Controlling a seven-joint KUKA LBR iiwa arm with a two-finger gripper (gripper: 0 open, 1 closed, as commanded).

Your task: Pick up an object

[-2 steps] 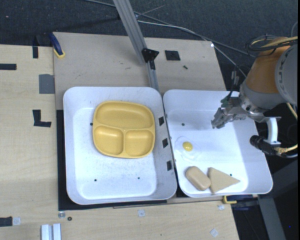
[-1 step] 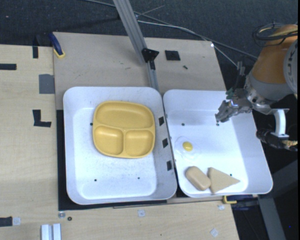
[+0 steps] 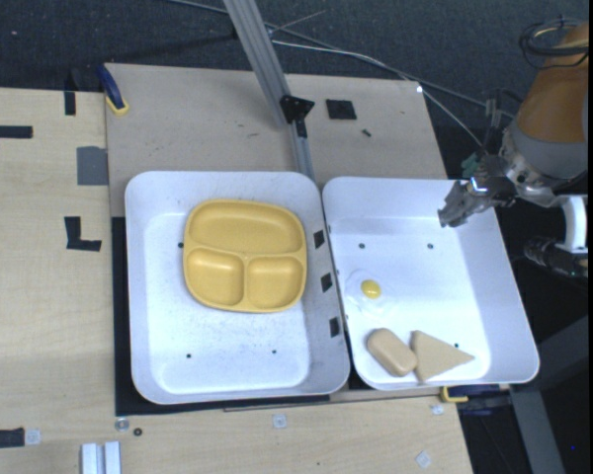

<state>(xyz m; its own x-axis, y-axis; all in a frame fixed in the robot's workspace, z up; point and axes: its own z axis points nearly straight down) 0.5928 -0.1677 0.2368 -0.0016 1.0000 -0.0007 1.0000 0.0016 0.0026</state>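
Three objects lie in the right bin (image 3: pixel 494 265), well apart from the gripper (image 3: pixel 455 210) at its far edge: small yellow ball (image 3: pixel 371 288), tan roll (image 3: pixel 390 352) angled diagonally, tan wedge (image 3: pixel 440 355) pointing right.

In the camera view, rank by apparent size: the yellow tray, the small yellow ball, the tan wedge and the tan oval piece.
1. Yellow tray
2. Tan wedge
3. Tan oval piece, close to the wedge in size, so unsure
4. Yellow ball

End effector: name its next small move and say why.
Probably a short move toward the small yellow ball. The end effector sits at the right bin's far right edge, apart from the ball, the tan oval and the wedge.
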